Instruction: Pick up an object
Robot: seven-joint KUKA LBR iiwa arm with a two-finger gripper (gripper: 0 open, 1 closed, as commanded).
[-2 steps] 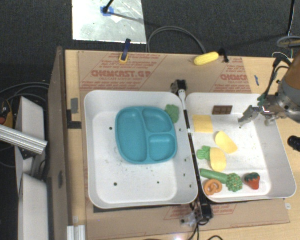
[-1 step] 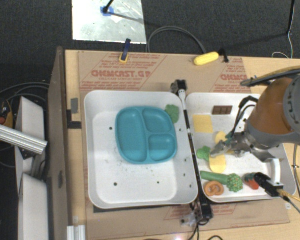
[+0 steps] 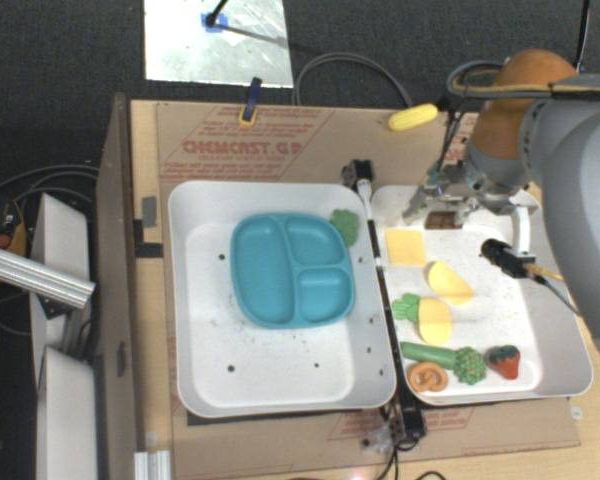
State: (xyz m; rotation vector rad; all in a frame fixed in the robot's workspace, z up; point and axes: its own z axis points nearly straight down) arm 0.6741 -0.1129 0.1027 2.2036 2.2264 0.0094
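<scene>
Red print on the brown cardboard sheet [image 3: 242, 144] under the bins reads roughly "CHEMCAST GP", with smaller lines above and below it too small to make out. The bench stands on dark carpet; a shiny square plate [image 3: 216, 26] with a scrap of blue tape lies on the floor beyond it, and cables and a silver bar [image 3: 36, 278] sit at the left. The left bin [image 3: 202, 208] holds a blue divided plate [image 3: 291, 269] and a green toy vegetable [image 3: 345, 226] just beside the plate's far right corner. The right bin [image 3: 555, 343] holds the toy food: a yellow square slice [image 3: 406, 247], a yellow lemon-like piece [image 3: 448, 282], a corn cob [image 3: 429, 317], a green bean pod [image 3: 427, 352], broccoli [image 3: 470, 365], a strawberry [image 3: 505, 361] and a brown ring [image 3: 429, 377]. A yellow banana-like toy [image 3: 412, 118] lies on the cardboard outside the bins. The gripper [image 3: 442, 208] hangs over the far end of the right bin, just beyond the yellow slice; whether it is apart or together, I cannot tell.
</scene>
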